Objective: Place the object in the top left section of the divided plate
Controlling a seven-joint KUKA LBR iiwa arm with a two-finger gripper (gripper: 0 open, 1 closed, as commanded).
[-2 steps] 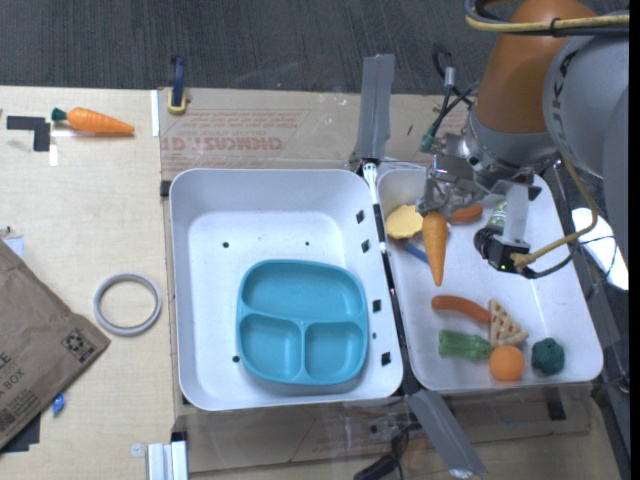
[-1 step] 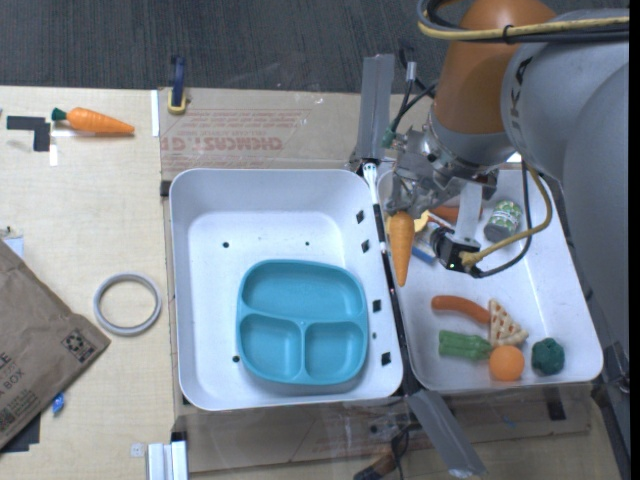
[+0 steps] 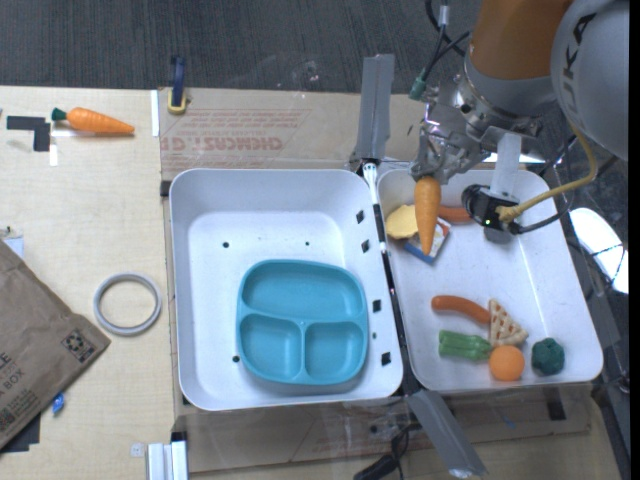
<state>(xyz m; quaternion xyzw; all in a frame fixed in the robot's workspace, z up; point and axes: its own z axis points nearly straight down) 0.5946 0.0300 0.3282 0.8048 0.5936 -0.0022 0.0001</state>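
Observation:
A blue divided plate [image 3: 300, 323] lies in the left white bin [image 3: 200, 208], with one wide section at its far side and two smaller ones at the near side. My gripper [image 3: 430, 171] hangs over the far left corner of the right bin [image 3: 570, 298]. It is shut on the top end of an orange toy carrot [image 3: 427, 216], which dangles upright, tip down, above a yellow piece [image 3: 401, 222] and a blue card [image 3: 424, 250]. The carrot is to the right of the plate, past the wall between the bins.
The right bin also holds a red sausage [image 3: 460, 306], a waffle piece [image 3: 506, 322], a green item [image 3: 465, 345], an orange ball [image 3: 507, 363] and a dark green lump [image 3: 547, 356]. On the bench at left are a second carrot [image 3: 95, 121], a tape ring [image 3: 127, 301] and a brown box [image 3: 40, 348].

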